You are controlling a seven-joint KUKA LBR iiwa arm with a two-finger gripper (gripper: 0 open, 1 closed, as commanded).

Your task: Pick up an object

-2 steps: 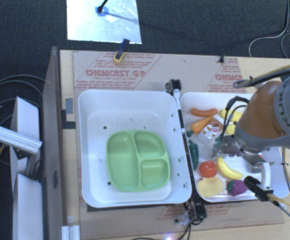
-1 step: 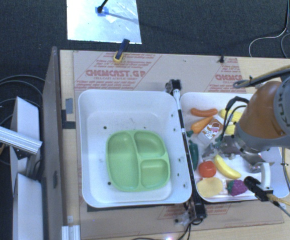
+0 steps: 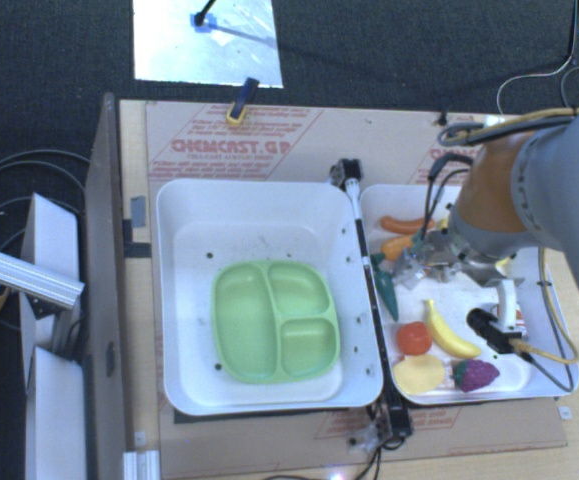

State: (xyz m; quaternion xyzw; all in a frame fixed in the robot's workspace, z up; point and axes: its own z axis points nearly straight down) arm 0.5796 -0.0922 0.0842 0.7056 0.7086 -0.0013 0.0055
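Two shallow white plastic bins sit side by side on a cardboard-covered worktop [image 3: 269, 133]. The left bin [image 3: 184, 268] holds a pale green plastic tray with three compartments [image 3: 275, 320], lying flat near its middle. The right bin [image 3: 544, 373] holds toy food: an orange carrot [image 3: 401, 224] near the far wall, a dark green pepper [image 3: 385, 294] beside the divider, a red tomato [image 3: 414, 338], a yellow banana [image 3: 451, 332] just right of it, a pale yellow lemon-like piece [image 3: 420, 374] and a purple grape bunch [image 3: 477, 374] along the near wall. The grey arm with its orange band [image 3: 499, 193] reaches over the right bin, its claw [image 3: 431, 260] low above the bin floor between carrot and banana.
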